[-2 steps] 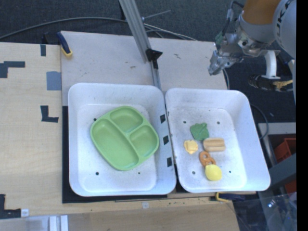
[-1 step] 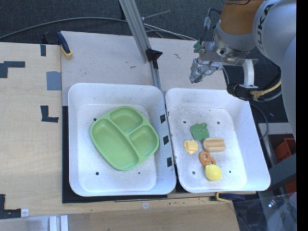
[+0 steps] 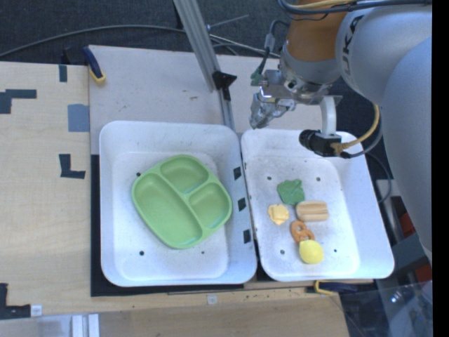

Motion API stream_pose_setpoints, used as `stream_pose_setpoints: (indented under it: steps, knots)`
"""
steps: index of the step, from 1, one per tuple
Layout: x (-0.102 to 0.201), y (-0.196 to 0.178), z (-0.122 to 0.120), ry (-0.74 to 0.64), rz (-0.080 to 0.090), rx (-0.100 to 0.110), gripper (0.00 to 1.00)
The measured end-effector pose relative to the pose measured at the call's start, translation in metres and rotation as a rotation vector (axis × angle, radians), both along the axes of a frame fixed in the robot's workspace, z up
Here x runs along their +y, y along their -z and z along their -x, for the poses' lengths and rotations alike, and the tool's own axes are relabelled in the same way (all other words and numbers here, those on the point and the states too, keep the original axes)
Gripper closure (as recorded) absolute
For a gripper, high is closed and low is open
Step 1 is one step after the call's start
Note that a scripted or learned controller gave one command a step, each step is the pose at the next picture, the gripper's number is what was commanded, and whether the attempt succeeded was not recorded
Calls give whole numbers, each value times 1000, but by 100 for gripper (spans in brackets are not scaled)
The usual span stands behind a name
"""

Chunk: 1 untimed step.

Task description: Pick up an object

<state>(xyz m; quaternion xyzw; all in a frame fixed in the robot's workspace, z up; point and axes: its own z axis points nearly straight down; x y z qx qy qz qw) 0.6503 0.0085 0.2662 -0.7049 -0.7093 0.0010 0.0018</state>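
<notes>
End effector (image 3: 264,112) hangs at the far rim of the right bin (image 3: 365,209), near its far-left corner, right beside the divider between the two bins. Nothing visible between the tips. Whether it's spread or clenched: cannot tell, too small and dark at this angle.

Candidates for the pick are all in the right bin, bunched in the middle-to-near part: green leafy piece (image 3: 290,190), yellow lump (image 3: 278,214) just below it, hot dog bun (image 3: 312,211) beside that to the right, pretzel (image 3: 302,231) underneath, lemon (image 3: 311,252) closest to the near rim. The pieces sit close together, some touching or nearly so.

Key relation: the cluster lies toward the camera and slightly right of the end effector, well apart from it. The green leafy piece is the nearest item, the lemon the farthest. The hot dog bun's long axis runs left-right across the bin, so a grasp across its short width would need jaws lined up near-far. The lemon stands a bit freer on its near side; looks like the easiest clean grab, my guess.

Left bin (image 3: 112,188) holds a green divided tray (image 3: 181,201), lying flat, well left of the end effector. Much wider than the food pieces; probably a poor target.

Pick not started yet, judging from the gap.
</notes>
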Motion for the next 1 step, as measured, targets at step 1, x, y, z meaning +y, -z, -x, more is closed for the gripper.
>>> stream_pose_setpoints:
  steps: [1]
  knots:
    - [49, 0, 12, 0, 0, -1, 100]
